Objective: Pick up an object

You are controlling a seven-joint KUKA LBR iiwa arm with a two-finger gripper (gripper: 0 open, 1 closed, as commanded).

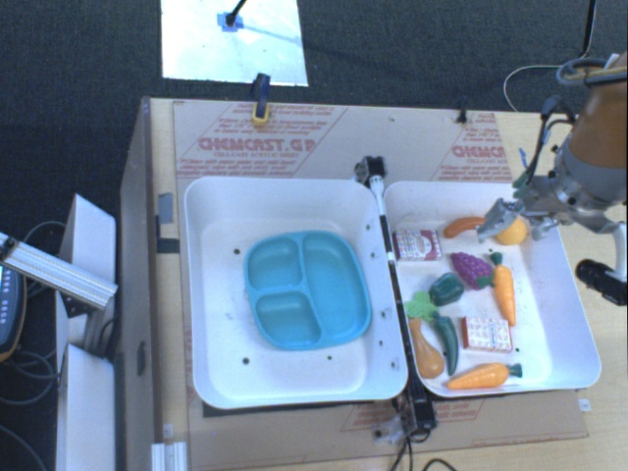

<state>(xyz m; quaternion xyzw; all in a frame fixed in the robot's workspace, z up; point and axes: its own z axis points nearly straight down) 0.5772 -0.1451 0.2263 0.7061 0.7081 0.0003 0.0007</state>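
Note:
My gripper (517, 221) hangs low over the back of the right bin (579, 312), reaching in from the right. It is open, with one grey finger (497, 212) to the left and the other to the right of a yellow toy fruit (511, 232). The fruit sits between them on the bin floor; whether they touch it I cannot tell. Close by on the left lies a small orange piece (463, 227). In the same bin are a purple grape bunch (472, 269), an upright carrot (504, 294) and a red-and-white box (417, 244).
Nearer the front of the right bin lie a green pepper (444, 288), a dark green vegetable (447, 340), a tan gourd (426, 353), a second small box (487, 334) and another carrot (483, 376). The left bin (211, 263) holds a blue compartment tray (306, 287).

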